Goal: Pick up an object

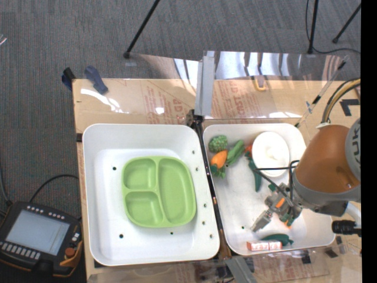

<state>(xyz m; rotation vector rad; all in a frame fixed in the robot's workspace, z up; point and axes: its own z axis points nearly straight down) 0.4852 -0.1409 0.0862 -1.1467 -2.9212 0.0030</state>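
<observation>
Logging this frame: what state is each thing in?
Green tray: upright in left bin, compartments bare.
White bowl: upright in right bin.
Broccoli: lying beside carrot.
Gripper: low over right bin, nothing visibly held.
Red box: lying flat.

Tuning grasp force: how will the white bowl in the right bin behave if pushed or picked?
White bowl looks smooth and rigid, so probably slippery in a pinch. It seems to sit upside down, so likely slides rather than tips. Green pieces touching it may shift too.
</observation>
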